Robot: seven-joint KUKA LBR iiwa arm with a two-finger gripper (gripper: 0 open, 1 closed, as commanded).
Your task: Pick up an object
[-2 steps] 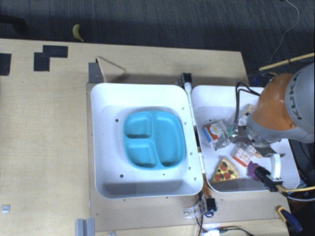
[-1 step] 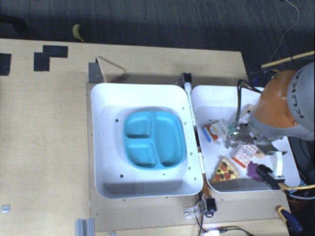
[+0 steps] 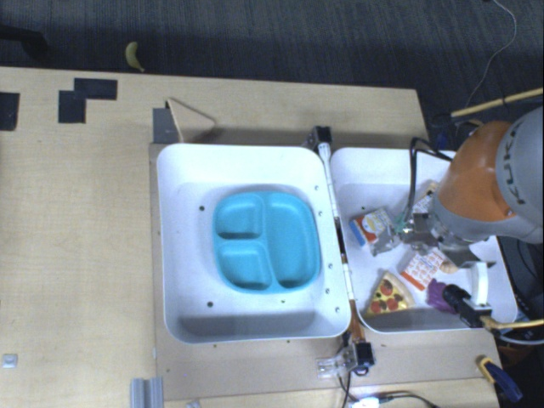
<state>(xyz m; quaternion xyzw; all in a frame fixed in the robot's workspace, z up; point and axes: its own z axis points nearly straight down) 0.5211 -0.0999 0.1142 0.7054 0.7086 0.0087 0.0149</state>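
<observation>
Blue draws your eye first: a blue divided plate with three compartments lies flat in the middle of the left bin, alone there. Both white bins sit side by side on your pale wooden counter, and everything you could pick up is in the right bin. Near that bin's left wall stands a small white carton with red and blue print, and a crumpled clear wrapper lies just beside it on the right. Below them, by the near wall, you see a toy pizza slice lying flat. A red-and-white printed packet lies to the right of the slice and a little farther back, with a purple piece just below the packet. The grey arm with its orange band reaches in from the right and is bent down over the middle of the right bin. The jaws sit low just right of the clear wrapper and above the printed packet. You cannot tell whether the jaws are wide or narrow, nor whether they touch the wrapper, because the wrist hides them. On the dark floor beyond the counter lies a small yellow curved thing.
</observation>
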